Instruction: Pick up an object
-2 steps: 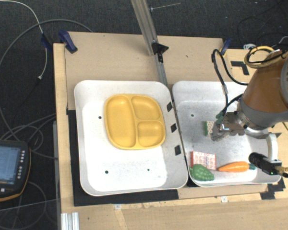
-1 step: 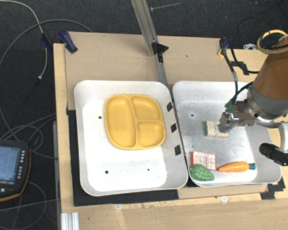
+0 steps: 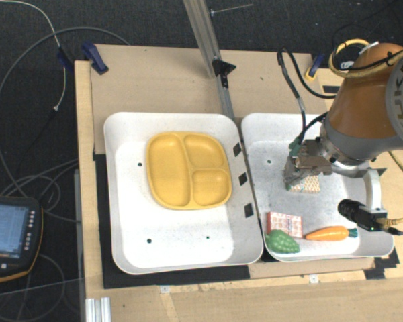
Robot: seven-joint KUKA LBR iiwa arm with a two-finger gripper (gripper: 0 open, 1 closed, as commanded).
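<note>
Nearest my lens, along the front edge of the right bin [image 3: 255, 180], lie three small items: a green bunch of toy grapes [image 3: 283, 242], a red-and-white patterned packet [image 3: 285, 224] just behind it, and an orange toy carrot [image 3: 329, 233] to their right.

Working down by size from my remote station: the bench [image 3: 154, 79] carries two white bins side by side. The arm [image 3: 369, 106] comes in from the right and hangs over the right bin. The left bin [image 3: 121, 180] holds a yellow divided plate [image 3: 188, 169] and nothing else I can make out. The gripper [image 3: 301, 177] points down at the middle of the right bin, right over a small pale checkered object [image 3: 311, 185] that peeks out just beside its tip. I cannot tell from this angle what state the tool is in or whether it has that piece.

I judge the attempt to be at the moment of contact with the checkered piece. The risk: the object looks flat and lies against the bin floor, so the tool may scrape over it or nudge it sideways and lift away with nothing. The three front items sit apart from it and seem unlikely to interfere.
</note>
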